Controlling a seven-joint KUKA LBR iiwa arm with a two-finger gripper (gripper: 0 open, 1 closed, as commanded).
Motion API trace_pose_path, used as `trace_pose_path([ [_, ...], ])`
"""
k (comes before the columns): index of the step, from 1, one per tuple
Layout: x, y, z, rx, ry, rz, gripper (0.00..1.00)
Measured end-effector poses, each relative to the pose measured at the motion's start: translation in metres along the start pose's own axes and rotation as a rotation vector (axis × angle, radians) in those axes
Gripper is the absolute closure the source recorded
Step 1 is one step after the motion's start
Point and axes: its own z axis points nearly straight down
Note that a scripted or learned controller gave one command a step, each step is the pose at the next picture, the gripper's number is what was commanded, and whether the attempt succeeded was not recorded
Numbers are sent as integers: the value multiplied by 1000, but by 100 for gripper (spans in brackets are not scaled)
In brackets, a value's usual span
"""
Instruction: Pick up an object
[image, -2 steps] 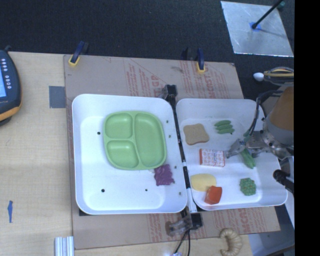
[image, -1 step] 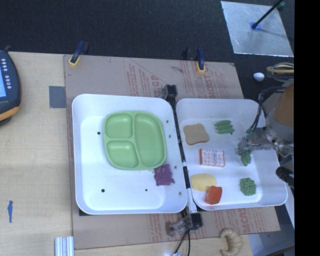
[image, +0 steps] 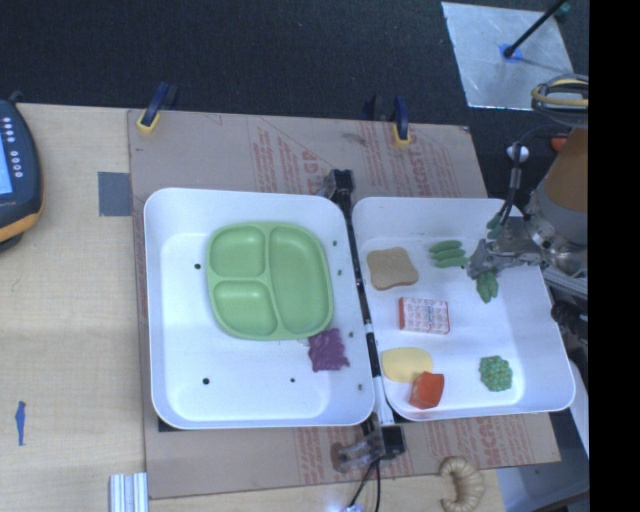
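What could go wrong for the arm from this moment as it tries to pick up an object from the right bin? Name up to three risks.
1. The gripper sits at the right white bin's far right side above a small dark green vegetable piece; the piece is thin, so the grasp might slip off.
2. The light green pea pod lies close by and could get nudged.
3. The yellow round piece and red block touch, so grabbing one may drag the other.

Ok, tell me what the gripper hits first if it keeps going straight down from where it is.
Most likely the dark green vegetable piece right under the gripper, then the right bin floor. Depth is hard to judge from this slanted view.
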Motion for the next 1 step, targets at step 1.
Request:
trace_pose_path([
  [1, 66, -21, -28, 10, 2, -2, 100],
])
